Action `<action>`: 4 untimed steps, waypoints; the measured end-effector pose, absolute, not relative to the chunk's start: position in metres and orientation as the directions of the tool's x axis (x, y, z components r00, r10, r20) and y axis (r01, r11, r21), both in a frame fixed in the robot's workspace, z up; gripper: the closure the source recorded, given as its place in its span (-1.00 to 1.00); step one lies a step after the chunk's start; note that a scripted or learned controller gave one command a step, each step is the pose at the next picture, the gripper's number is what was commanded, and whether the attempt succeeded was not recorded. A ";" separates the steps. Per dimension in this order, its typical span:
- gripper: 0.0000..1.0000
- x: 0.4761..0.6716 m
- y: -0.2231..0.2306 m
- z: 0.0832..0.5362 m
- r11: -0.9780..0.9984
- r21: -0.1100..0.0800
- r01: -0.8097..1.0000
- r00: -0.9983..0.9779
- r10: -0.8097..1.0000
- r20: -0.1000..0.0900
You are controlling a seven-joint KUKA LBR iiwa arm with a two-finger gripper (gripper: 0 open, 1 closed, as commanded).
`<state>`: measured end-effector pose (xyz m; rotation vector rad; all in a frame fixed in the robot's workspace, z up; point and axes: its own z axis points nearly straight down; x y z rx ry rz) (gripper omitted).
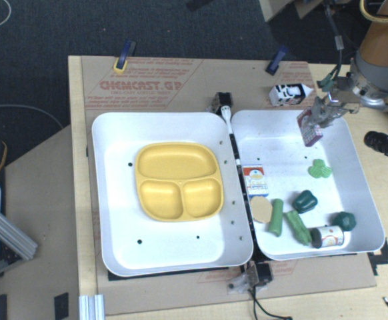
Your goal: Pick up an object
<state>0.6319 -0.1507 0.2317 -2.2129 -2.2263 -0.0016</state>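
Observation:
My gripper (312,127) hangs low over the far right part of the right bin (354,145), on the grey arm with its orange band. A small mauve-grey shape sits at its tip; I cannot tell whether that is a held object or part of the gripper. Loose objects lie in the bin's near half: a pale green lump (319,170), a dark green piece (305,201), another dark green piece (344,221), two long green pieces (275,217) (299,227), a white and red can (329,236), a tan disc (261,211) and a white and orange packet (254,180).
The left bin (114,225) holds a yellow divided plate (179,180). A black-and-white object (289,94) lies on the board behind the right bin. Clamps (122,57) (276,61) sit on the board's far edge.

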 end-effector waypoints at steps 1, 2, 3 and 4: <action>1.00 0.630 -0.099 0.240 0.006 -0.001 1.000 -0.006 1.000 0.003; 1.00 0.634 -0.036 0.234 0.006 -0.002 1.000 -0.006 1.000 0.002; 1.00 0.637 0.011 0.227 0.005 -0.003 1.000 -0.005 1.000 0.001; 1.00 0.626 0.040 0.234 0.004 -0.003 1.000 -0.004 1.000 0.002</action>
